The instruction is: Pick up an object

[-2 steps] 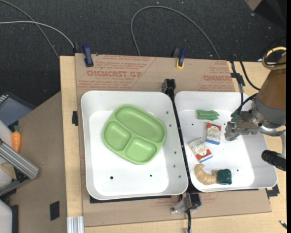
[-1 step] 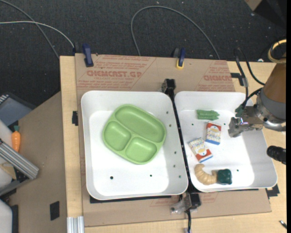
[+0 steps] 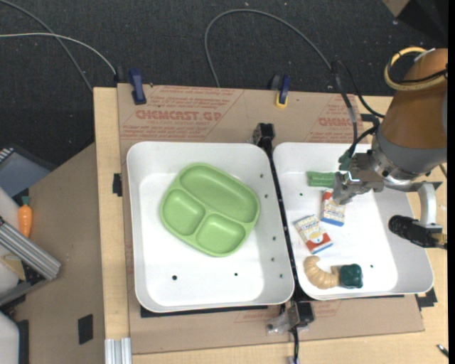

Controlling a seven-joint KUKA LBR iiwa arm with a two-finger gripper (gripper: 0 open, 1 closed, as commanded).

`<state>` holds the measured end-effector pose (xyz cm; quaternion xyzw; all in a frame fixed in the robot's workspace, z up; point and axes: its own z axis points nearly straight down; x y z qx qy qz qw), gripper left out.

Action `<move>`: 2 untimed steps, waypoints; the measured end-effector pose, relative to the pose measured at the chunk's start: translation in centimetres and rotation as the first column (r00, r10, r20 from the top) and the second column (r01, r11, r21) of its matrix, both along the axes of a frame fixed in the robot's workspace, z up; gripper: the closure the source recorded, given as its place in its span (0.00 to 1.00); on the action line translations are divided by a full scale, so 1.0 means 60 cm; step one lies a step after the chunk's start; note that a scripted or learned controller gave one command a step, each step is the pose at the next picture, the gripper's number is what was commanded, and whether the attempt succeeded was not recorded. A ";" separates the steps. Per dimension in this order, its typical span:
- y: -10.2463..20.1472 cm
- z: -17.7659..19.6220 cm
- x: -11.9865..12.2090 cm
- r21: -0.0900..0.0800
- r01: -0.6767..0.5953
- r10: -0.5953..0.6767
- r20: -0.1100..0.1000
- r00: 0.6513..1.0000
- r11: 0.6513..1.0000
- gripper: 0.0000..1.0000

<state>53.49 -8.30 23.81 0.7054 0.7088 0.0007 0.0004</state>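
The pincer (image 3: pixel 341 192) hangs over a small carton (image 3: pixel 333 212) in the right bin (image 3: pixel 405 281), whether gripping it I cannot tell.

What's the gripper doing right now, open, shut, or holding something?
Gripper: low in the right bin, just above the small carton; whether it is open, shut or gripping cannot be told from this view.

A light green, three-compartment plastic plate (image 3: pixel 210 209) is found in the left white bin (image 3: pixel 142 234), lying flat and tilted diagonally. Brown cardboard sheeting (image 3: pixel 185 110) is laid beneath both bins on the surface. Two blue clamps (image 3: pixel 136 86) are fixed at its far edge. Thin grey cables (image 3: pixel 234 18) are run across the dark floor.
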 end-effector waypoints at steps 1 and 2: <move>0.084 0.014 0.029 0.000 0.000 0.000 0.000 1.000 1.000 1.00; 0.163 -0.009 0.069 0.001 0.001 -0.001 -0.002 1.000 1.000 1.00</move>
